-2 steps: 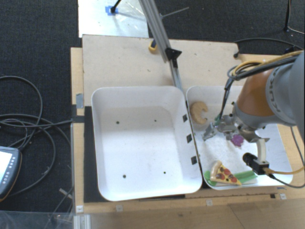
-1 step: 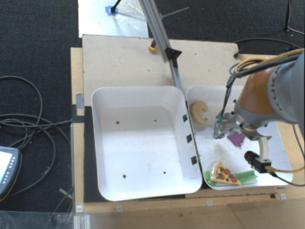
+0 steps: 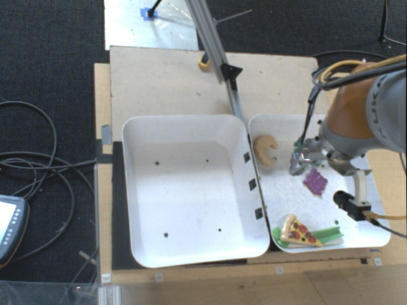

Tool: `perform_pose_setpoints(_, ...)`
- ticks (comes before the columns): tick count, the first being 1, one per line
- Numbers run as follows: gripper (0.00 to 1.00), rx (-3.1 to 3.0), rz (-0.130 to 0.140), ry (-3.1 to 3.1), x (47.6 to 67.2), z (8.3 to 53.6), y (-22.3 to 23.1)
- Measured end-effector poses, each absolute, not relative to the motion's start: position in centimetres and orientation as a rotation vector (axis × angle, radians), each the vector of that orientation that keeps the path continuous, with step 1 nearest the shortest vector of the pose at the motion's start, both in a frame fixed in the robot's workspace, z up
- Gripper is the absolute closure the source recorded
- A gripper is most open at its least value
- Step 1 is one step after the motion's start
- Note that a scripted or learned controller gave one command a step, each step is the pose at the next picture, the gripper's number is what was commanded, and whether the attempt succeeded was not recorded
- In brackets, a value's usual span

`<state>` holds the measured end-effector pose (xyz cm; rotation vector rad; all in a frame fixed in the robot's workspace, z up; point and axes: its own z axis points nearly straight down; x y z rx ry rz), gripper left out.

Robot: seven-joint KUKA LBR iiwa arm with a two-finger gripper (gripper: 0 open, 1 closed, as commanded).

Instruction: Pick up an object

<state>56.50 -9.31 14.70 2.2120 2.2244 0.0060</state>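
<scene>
gripper hangs low in the right bin, nothing seen held; how far it's open i cannot tell. purple piece lies just beside it toward the near rim, tan croissant near on the divider side. pizza slice sits by the near rim, tight; purple has more room.

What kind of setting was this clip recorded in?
Likely a robotics lab grasping bench: two white bins on a wooden board, toy food like a pizza slice, loose cables on dark carpet, and a teach pendant.
</scene>
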Motion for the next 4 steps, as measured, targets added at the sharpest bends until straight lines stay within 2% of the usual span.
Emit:
perform_pose_setpoints(1,1.0,2.21,0.008,2.223,56.5,21.0,-8.8)
perform_pose_setpoints(2,1.0,2.213,0.003,2.227,56.6,21.8,-8.8)
perform_pose_setpoints(4,1.0,2.208,0.008,2.233,59.8,22.4,2.0)
